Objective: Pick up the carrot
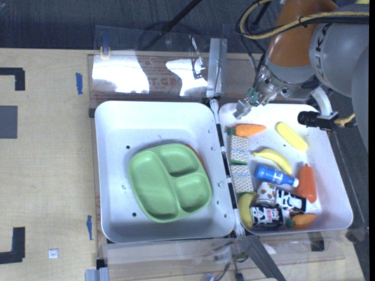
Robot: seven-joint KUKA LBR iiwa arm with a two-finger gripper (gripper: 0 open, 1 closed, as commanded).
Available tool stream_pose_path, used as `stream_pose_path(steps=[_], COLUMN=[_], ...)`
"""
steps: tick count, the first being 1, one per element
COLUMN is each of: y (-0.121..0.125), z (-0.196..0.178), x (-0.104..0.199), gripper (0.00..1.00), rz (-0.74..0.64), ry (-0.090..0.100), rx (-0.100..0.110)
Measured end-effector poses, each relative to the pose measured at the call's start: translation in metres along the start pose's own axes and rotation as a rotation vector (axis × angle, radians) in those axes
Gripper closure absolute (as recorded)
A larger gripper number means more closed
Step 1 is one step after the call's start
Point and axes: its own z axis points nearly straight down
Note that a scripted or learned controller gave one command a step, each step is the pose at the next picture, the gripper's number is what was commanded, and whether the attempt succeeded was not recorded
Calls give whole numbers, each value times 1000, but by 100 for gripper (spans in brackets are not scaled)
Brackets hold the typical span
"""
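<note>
orange and small, the carrot (248,130) lies at the far left corner of the right bin (337,174), with the gripper (247,105) hovering just above and beyond it, nothing between its fingers; whether they are spread i cannot tell. this looks like the approach step: next it must drop straight down and close across the carrot's body.

Light wood bench (41,174) with black corner marks (14,78) and blue tape bits (79,82), dark carpet (88,7) behind, glare on clear panel (146,75).
</note>
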Motion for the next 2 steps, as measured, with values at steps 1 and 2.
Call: stream_pose_path(steps=[1, 2], y=[1, 1], z=[-23, -23], x=[1, 1], gripper=[100, 0], rz=[109, 109], ry=[-2, -1], rx=[-1, -1])
